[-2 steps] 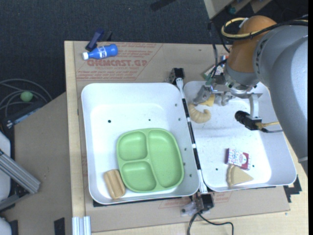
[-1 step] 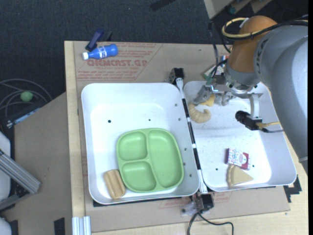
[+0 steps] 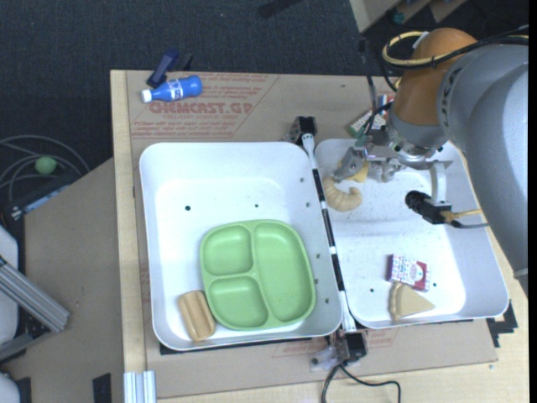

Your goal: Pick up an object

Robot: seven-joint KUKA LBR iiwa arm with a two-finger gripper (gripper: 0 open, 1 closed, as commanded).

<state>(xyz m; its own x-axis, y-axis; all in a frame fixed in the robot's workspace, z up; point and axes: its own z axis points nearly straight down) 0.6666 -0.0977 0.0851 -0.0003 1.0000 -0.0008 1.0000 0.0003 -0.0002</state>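
We see our gripper [image 3: 359, 168] at the right bin's [image 3: 470, 296] far-left corner, just above the croissant [image 3: 343, 196]; we cannot tell whether it grasps anything.

Two shallow white bins are seen side by side. In the left bin [image 3: 168, 225] a green three-compartment plastic plate [image 3: 256, 273] and a tan bread-like block [image 3: 195, 315] are laid. Over the right bin [image 3: 470, 284] the metal two-finger gripper [image 3: 362, 164] is positioned just above a curved beige croissant-shaped piece [image 3: 342, 196].
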